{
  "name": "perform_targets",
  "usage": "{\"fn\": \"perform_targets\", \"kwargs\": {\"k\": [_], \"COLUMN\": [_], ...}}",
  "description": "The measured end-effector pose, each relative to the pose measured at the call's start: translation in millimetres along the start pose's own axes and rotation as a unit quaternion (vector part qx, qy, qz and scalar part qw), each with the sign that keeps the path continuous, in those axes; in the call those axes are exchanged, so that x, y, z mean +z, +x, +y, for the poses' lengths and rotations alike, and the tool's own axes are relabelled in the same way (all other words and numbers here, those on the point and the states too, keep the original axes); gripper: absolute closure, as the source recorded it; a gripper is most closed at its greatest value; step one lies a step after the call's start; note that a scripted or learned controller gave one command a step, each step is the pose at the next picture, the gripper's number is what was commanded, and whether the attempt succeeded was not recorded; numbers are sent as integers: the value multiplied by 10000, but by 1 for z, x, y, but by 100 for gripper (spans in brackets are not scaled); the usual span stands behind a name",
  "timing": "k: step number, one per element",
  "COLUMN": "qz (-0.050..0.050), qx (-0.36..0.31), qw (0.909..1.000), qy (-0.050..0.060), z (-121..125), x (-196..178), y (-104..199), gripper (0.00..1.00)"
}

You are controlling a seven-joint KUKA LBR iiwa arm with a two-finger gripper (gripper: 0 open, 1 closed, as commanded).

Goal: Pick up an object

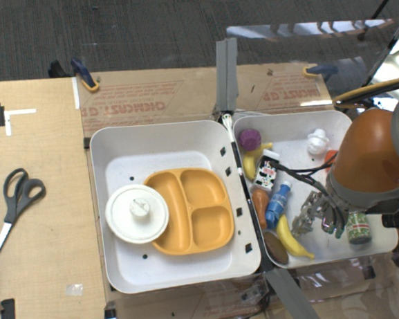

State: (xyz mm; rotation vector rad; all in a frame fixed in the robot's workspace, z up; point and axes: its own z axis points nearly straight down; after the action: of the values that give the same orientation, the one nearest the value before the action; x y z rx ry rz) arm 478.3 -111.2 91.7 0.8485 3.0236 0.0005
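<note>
While the arm [369, 158] reaches in from the right, its gripper [314, 215] hangs low in the right bin [321, 120], beside a banana [290, 238].
Gripper: whether spread or pressed together cannot be told; nothing visible between it. Right bin: purple item [250, 139], white ball [317, 142], black-and-white pack [266, 170], blue bottle [277, 203], orange item [259, 202], banana, green-capped jar [358, 227]. Left bin [118, 266]: yellow tray [194, 211], white lid [137, 212] overlapping its left edge. Bench [43, 273]: scissors [14, 203], left, well apart from both bins.
</note>
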Motion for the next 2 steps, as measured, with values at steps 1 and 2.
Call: {"fn": "perform_targets", "kwargs": {"k": [1, 2], "qz": [-18, 10], "qx": [807, 1534], "qw": [9967, 9882], "qy": [3, 6], "z": [-20, -6], "x": [-204, -44], "y": [-91, -24], "gripper": [100, 100]}}
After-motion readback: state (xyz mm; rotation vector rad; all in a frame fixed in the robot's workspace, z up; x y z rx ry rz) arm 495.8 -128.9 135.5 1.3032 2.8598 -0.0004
